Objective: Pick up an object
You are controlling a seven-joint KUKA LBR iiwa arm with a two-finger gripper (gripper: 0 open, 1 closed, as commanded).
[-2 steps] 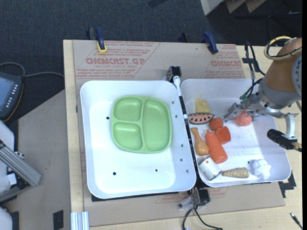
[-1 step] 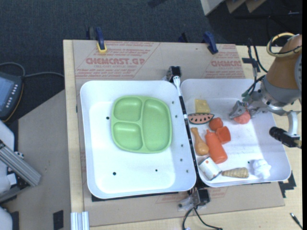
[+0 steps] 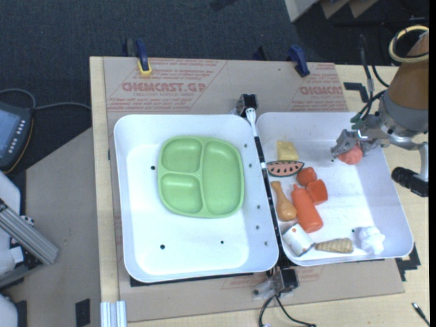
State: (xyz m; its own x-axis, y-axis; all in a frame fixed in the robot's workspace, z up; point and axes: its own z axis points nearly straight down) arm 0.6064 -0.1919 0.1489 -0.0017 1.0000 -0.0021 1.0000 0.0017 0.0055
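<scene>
The gripper (image 3: 351, 146) hangs over the right bin (image 3: 381, 203), near the bin's far right corner. A small red object (image 3: 352, 156) sits right at the fingers, touching or just under their tips; whether it lies between them, and whether they are closed or parted, cannot be told. The other toys lie along the bin's left wall and near edge, well apart from the gripper: a yellow piece (image 3: 287, 150), a watermelon slice (image 3: 284, 168), an orange carrot (image 3: 307, 209). The left bin (image 3: 136, 203) holds a green divided plate (image 3: 201, 176).
</scene>
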